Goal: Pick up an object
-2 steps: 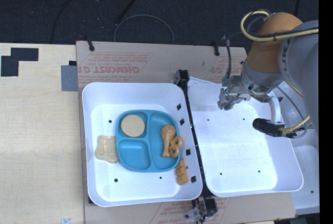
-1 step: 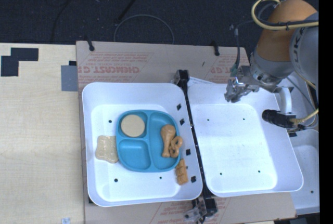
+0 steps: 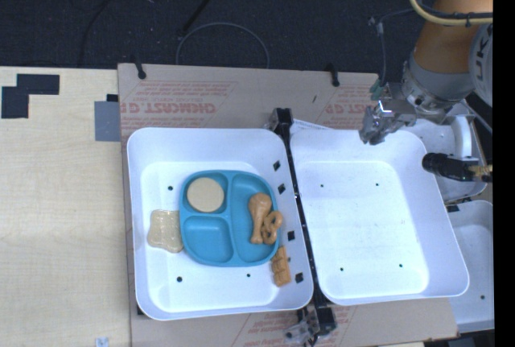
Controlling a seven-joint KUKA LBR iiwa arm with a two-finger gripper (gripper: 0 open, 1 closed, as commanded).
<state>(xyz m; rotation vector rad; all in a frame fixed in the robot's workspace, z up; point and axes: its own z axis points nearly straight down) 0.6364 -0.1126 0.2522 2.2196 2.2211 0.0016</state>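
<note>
Dark matting covered the far ground, and on the near side a pale wooden bench [image 3: 56, 216] carried a sheet of printed cardboard [image 3: 209, 100] bearing two shallow white bins side by side. In the camera view, the left bin [image 3: 153, 148] held a blue divided tray [image 3: 213, 245]; a round tan disc [image 3: 205, 194] lay in the tray's far-left compartment, and a brown knobbly piece [image 3: 263, 218] lay in its right compartment. A pale flat slab [image 3: 166, 230] rested on the bin floor touching the tray's left edge, and a small brown chunk [image 3: 280, 266] sat just beside the tray's near-right corner, close to the bin wall. The right bin [image 3: 378, 216] showed a bare white floor. The arm [image 3: 455, 23] stood at the far right, and its gripper [image 3: 376, 126] hung at the far rim of the right bin, well apart from every object; nothing was seen between its tips, and whether it was released or clenched could not be told at this size. In my judgement, several faults were possible from here. A descent where the gripper hung would meet no object and return nothing. A reach to the left bin had to cross the central divider [image 3: 291, 200], inviting a strike. The flat slab and disc offered little edge to seize, and the chunk's nearness to the wall risked a fingertip catching the rim or the tray being dragged instead.
</note>
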